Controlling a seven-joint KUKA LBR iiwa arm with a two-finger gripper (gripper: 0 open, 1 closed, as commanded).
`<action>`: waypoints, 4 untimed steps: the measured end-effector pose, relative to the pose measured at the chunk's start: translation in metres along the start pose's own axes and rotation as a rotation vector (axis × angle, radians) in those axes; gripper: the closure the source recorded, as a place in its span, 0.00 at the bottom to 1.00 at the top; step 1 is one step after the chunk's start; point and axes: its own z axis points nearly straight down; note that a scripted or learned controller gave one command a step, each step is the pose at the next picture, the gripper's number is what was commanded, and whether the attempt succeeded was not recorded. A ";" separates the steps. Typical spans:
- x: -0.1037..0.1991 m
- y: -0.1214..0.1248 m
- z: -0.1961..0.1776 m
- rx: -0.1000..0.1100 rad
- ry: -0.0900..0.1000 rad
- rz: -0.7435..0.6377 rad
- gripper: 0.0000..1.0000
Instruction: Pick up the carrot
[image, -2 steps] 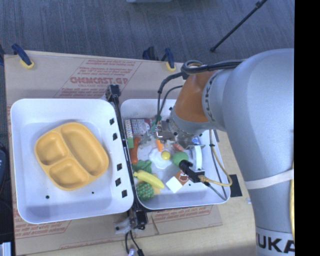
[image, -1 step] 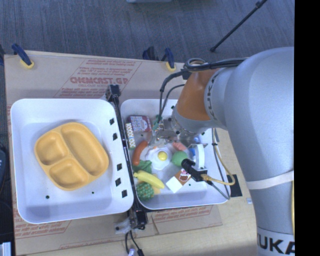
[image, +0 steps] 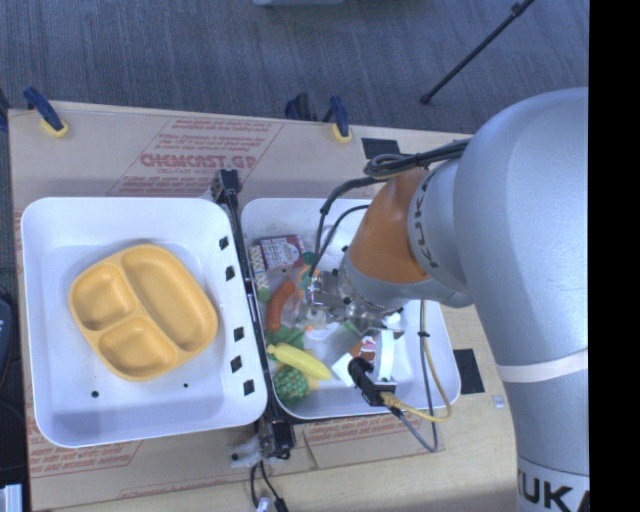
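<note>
Arm (image: 500, 240) reaches in from the right and hangs over the right bin (image: 440, 385), covering much of it. Left bin (image: 40, 330) holds a yellow divided tray (image: 142, 310) only.

Gripper (image: 325, 300) sits low among the clutter at the right bin's left side. Cannot tell whether the fingers are open or closed; wrist hardware hides them.

Carrot (image: 281, 303): orange, lying slanted just left of the gripper, near the bin's left wall. Banana (image: 298, 360) and a green item (image: 290, 383) lie just below it.

Judgement: grasp not yet confirmed. Best approach is to centre over the carrot's middle, fingers across its short axis, avoiding wall and banana, then lift straight.
</note>
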 end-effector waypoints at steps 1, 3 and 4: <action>0.005 -0.019 -0.098 0.004 -0.001 0.304 1.00; -0.068 -0.007 -0.170 0.008 0.001 0.415 1.00; -0.106 -0.009 -0.184 0.002 0.000 0.213 1.00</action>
